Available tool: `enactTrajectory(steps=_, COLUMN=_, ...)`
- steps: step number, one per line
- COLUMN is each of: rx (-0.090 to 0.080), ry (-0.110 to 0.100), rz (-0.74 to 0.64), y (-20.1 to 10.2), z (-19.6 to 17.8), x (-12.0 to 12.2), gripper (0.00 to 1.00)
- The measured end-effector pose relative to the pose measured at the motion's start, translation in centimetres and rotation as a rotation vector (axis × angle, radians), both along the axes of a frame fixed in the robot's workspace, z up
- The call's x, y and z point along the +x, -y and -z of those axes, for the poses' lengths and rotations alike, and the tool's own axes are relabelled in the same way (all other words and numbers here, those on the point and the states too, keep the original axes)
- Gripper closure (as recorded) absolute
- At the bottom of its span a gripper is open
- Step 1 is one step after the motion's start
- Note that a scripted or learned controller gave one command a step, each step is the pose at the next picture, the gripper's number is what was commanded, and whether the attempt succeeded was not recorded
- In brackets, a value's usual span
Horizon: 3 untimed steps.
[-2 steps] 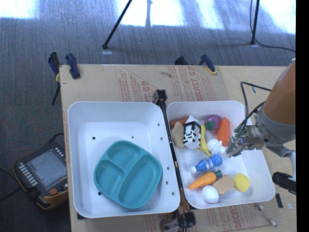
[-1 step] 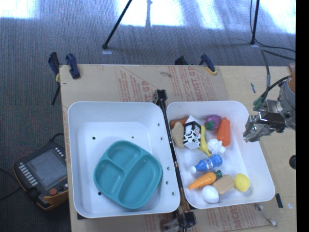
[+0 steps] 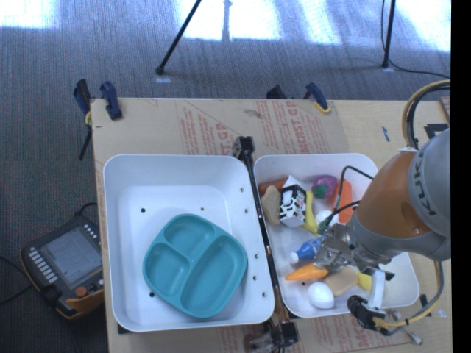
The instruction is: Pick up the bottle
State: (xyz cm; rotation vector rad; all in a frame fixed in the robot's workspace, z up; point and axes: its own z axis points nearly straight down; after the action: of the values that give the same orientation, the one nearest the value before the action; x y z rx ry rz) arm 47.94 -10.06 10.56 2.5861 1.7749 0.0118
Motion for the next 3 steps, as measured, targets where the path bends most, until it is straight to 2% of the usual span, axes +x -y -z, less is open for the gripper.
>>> enactTrajectory(steps=1, rx=0.000, ry=-0.012, rz=-0.050, y=-5.1, z=-17.5, x=-0.3, gripper=1.00)
enactTrajectory(steps=2, rx=0.002, ry=-0.016, rz=-0.160, y=-2.0, z=-4.1, x=-0.5, gripper=1.00)
enactTrajectory(steps=3, rx=0.000, ry=-0.013, rz=0.007, y=-8.0, z=-18.4, x=-0.3, gripper=1.00)
